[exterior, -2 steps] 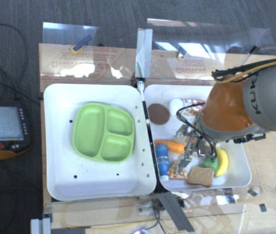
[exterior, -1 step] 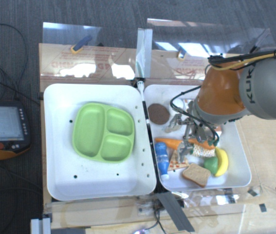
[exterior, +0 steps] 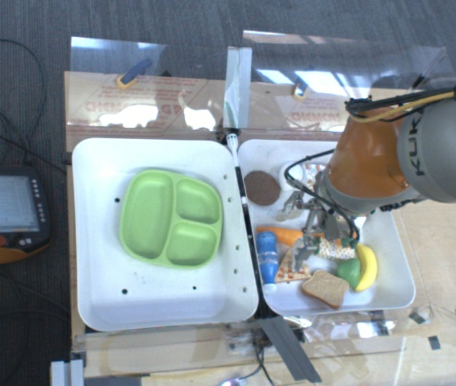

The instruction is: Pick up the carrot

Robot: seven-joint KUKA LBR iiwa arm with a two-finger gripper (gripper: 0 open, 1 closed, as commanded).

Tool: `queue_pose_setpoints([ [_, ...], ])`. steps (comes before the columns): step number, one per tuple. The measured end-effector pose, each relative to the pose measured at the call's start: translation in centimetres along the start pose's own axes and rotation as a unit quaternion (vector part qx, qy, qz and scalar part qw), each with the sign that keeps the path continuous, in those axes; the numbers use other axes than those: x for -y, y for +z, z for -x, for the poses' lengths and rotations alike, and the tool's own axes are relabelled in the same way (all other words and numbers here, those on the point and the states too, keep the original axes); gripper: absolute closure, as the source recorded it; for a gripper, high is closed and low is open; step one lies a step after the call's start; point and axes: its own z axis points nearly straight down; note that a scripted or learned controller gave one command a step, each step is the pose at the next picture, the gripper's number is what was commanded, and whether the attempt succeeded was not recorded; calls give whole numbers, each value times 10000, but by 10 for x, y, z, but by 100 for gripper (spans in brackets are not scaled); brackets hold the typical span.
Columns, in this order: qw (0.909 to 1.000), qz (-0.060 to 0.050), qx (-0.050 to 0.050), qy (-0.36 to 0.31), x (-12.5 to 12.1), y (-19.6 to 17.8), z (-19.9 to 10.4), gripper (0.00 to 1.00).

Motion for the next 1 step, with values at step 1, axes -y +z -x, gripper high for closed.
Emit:
queue_pose_setpoints([
  [1, 9950, 4, 8, 1001, 0, -1, -44, 0],
])
